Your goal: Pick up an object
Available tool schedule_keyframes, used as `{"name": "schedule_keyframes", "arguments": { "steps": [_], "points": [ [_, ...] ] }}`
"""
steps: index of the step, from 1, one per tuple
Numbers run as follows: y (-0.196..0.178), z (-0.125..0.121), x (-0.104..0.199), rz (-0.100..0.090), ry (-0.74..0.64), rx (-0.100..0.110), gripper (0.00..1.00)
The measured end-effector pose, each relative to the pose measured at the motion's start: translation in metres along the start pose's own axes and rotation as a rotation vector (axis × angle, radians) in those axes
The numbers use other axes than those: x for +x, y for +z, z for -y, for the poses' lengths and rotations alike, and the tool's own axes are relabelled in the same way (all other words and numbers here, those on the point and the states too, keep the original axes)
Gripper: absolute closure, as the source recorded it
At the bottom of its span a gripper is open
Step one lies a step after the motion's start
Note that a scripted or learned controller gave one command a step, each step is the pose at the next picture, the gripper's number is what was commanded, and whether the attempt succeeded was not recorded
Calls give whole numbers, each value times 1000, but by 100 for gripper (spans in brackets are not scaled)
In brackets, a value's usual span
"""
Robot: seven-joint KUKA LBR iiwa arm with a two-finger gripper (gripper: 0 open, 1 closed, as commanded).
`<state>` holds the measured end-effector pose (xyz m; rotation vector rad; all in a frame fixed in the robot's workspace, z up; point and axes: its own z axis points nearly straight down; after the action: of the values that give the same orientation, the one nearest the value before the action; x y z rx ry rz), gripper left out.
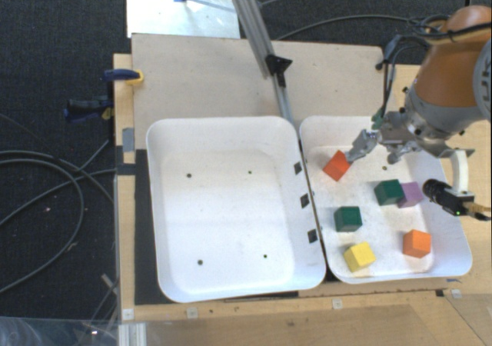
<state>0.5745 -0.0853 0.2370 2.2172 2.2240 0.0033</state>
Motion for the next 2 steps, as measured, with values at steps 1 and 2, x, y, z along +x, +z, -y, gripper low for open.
{"name": "schedule_keyframes", "arguments": {
  "steps": [1, 2],
  "points": [
    [46, 67, 19, -2, 2, 9, 0],
    [46, 0, 60, 0, -7, -4, 0]
  ]
}}
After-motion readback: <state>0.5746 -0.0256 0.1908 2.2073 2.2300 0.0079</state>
